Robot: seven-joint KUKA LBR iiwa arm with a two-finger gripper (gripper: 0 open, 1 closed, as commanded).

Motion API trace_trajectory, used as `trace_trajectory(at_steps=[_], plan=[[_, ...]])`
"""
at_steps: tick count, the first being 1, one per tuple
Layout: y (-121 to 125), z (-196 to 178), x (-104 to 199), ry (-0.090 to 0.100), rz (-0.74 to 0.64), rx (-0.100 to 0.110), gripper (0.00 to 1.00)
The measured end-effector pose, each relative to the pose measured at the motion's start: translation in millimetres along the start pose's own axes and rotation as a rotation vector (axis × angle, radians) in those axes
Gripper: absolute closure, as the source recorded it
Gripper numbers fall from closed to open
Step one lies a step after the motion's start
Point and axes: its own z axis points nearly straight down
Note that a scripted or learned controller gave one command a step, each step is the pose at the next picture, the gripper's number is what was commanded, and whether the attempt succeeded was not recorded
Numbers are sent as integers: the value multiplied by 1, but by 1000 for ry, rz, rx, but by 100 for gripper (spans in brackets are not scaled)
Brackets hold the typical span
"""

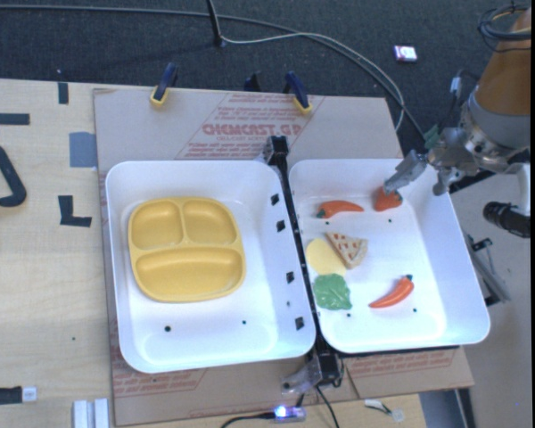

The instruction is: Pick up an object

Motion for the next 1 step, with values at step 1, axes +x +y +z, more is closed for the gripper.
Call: trace_trajectory(at_steps=[1], plan=[[4,62,4,1,0,5,0]])
